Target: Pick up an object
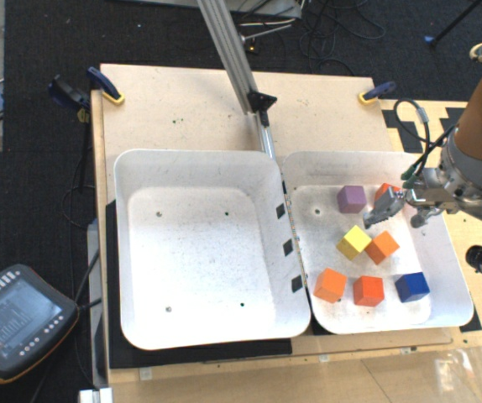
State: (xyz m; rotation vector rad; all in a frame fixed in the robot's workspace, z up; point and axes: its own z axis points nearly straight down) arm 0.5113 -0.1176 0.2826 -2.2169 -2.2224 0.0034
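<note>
Jaws first: can't tell if they're spread or pressed together. From my screen the gripper (390,206) is a dark grey lump low over the right bin (453,250), and its tips blur into the stuff under it. No block shows clearly between them, so I won't say it holds anything.

Hard to see bits: an orange-red block (384,192) sits right by the gripper tip, mostly hidden behind it. Only a small bit sticks out, so I can't tell if the gripper touches it. The arm (476,145) is cut off at the right edge of the pic, w/ its orange band up top.

Blocks in the right bin: purple block (352,198) just left of the gripper, apart from it. Yellow block (355,241) is below the gripper, touching or almost touching an orange block (383,247) on its right. Nearer the front edge there's a row: another orange one (331,285), a red block (369,291) and a blue block (411,286). The orange and red look close, blue a bit apart.

Left bin (132,225) has small dark specks on its floor. A metal pole (228,44) slants down from the top to where the two bins meet. A grey handheld screen (14,319) lies at bottom left, off the bench, partly cut off.
</note>
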